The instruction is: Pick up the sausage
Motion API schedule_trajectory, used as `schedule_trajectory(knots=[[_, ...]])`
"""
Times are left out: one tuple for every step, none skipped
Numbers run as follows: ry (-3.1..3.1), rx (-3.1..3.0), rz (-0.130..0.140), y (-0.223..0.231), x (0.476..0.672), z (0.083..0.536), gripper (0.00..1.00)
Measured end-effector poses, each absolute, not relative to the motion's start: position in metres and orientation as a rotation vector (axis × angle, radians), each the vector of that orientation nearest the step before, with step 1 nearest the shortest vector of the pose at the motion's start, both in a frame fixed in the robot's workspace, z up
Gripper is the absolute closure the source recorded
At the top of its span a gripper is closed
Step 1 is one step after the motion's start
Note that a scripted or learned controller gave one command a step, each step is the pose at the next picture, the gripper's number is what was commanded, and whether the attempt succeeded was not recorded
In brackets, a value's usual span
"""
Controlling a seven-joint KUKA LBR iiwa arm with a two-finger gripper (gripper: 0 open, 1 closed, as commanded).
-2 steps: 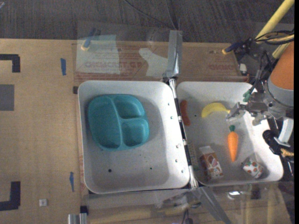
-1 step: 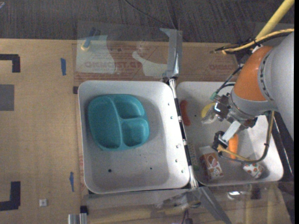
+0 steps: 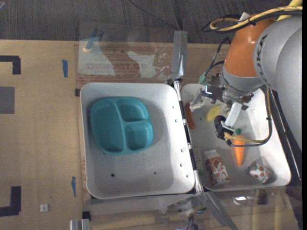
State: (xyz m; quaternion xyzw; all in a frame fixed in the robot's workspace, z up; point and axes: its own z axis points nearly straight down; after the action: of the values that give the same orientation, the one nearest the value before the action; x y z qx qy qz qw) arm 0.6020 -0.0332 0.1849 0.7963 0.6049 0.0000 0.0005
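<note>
One camera, above bench (image 3: 38, 143), slanted downward

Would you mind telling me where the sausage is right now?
In the camera view, the sausage lies in the right-hand bin, against its left wall and just left of a yellow item.

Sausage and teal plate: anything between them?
No loose item. In the camera view, only the two bins' meeting walls and bare left-bin floor separate the sausage from the plate.
</note>
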Motion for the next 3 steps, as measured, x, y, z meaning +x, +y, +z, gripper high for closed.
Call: schedule_trajectory(knots=[[1.965,2.451,-0.002,-0.053,0.602,0.185,0.0],[2.004,2.423,-0.003,-0.101,0.565,0.103,0.0],[2.097,2.338,0.001,-0.02,0.575,0.185,0.0]])
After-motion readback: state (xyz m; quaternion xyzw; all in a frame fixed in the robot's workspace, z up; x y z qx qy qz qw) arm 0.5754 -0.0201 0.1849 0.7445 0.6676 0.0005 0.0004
